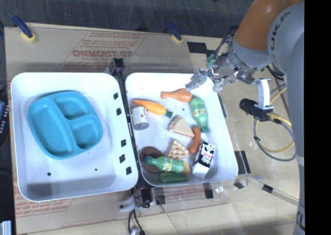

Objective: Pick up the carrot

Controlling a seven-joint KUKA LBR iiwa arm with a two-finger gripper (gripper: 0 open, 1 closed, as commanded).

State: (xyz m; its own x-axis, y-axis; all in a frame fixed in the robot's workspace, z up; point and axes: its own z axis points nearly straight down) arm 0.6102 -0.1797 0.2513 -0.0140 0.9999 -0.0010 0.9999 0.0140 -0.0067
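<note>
The arm (274, 22) comes in from the right and leans over the top right corner of the right bin (227, 141), which suits a reach down into the clutter there rather than toward the left bin (20, 136), well off to the pincer's left. That far bin bears a blue tray (64, 123), a divided dish that seems set out as a drop place and plays no part in the grasp. The pincer (198, 80) hangs at the right bin's upper rim, and whether it is spread or pressed together cannot be told from this slant; nothing is seen between its tips. Just below it lies a drumstick (176, 94), almost under the tips, and a green bottle (198, 113) lies just below and slightly right. The carrot (150, 107) lies flat down and to the left of the pincer, near it but apart, its long axis running left to right with the point toward the drumstick, so a grasp across its width looks the likeliest way in. Past the carrot, further left, stands a small can (139, 119). Below the pincer lie a sandwich wedge (181, 125), a sausage (195, 140), a milk carton (205, 157) and a second bottle (168, 165), crowded together and well clear of the carrot.
</note>
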